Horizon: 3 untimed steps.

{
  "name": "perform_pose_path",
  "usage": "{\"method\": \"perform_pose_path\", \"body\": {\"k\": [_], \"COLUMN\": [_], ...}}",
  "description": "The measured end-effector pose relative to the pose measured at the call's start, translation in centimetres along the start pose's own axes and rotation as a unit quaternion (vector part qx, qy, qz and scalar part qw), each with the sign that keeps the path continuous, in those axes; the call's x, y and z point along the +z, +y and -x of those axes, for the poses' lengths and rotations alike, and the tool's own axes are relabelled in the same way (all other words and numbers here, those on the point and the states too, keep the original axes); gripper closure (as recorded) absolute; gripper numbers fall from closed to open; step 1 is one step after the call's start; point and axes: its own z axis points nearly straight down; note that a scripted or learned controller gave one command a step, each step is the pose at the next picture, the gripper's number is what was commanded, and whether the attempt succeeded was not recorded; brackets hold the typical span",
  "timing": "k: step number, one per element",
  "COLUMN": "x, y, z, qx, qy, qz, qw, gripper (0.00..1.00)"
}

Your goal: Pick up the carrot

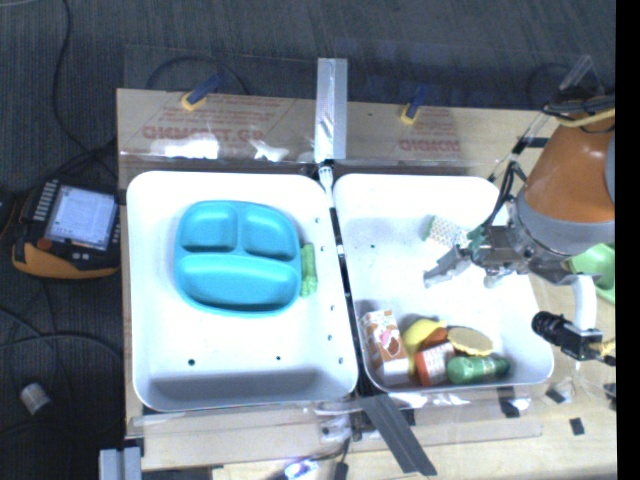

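Carrot is hard to single out: small food items huddle at about six o'clock in the right bin (520,368), and an orange-red piece (432,360) between a yellow item (420,332) and a green one (478,370) is probably it. At three o'clock, the pincer (462,260) hangs over bare bin floor, fingers spread and pinching nothing, likely poised to descend. Across the divider, the left bin (160,368) holds a blue divided plate (238,256), beside a green object (308,268).

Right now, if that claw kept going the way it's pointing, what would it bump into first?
Probably bare floor of the right bin. The gripper points left and slightly down; the toy food pile lies nearer the front, off that line, though depth is hard to judge.
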Motion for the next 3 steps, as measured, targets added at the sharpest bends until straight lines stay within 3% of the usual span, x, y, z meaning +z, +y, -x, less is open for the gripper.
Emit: {"method": "perform_pose_path", "body": {"k": [1, 2, 3], "x": [6.3, -3.0, 2.8], "y": [-2.5, 0.5, 0.8], "z": [0.8, -7.4, -10.9], "qx": [0.150, 0.279, 0.186], "qy": [0.001, -0.002, -0.001], "qz": [-0.001, 0.000, -0.001], "qw": [0.9887, 0.9603, 0.9826], "gripper": [0.00, 0.00, 0.00]}}
